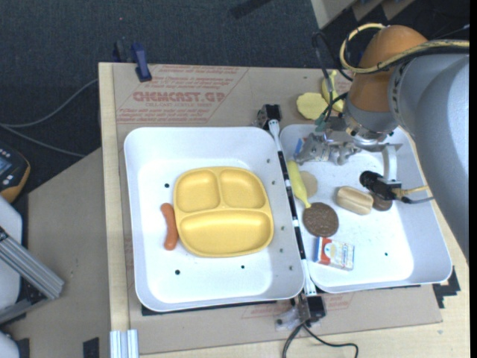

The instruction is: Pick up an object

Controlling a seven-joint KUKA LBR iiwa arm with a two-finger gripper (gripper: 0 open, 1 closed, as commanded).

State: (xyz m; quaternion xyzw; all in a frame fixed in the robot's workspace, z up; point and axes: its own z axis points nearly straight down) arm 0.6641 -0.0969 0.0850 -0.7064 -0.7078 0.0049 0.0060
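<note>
Two shallow white bins side by side on the counter (186,95).

Left bin (141,200): one yellow divided plate (222,211) at centre; one orange sausage (170,226) just beside the plate's left edge.

Right bin (395,252), four loose items:
- Banana (298,183), lying along the bin's left wall.
- Brown disc (320,219), flat, just below the banana.
- Tan bread roll (354,200), right of the disc, near mid-bin.
- Small printed packet (333,253), lower centre, apart from the rest.

End effector (328,151): low over the upper part of the right bin, just above and right of the banana's top end. Open or closed cannot be told from this angle, and nothing is seen held.

Handling, by judgement: all items look light.
- Banana: nearest candidate, probably a firm, smooth toy. Take it across the narrow middle; the wall crowds one side.
- Roll: stands proud of the floor with free flanks, so the easier hold is across its short width.
- Disc and packet: both lie flat and offer little edge.
</note>
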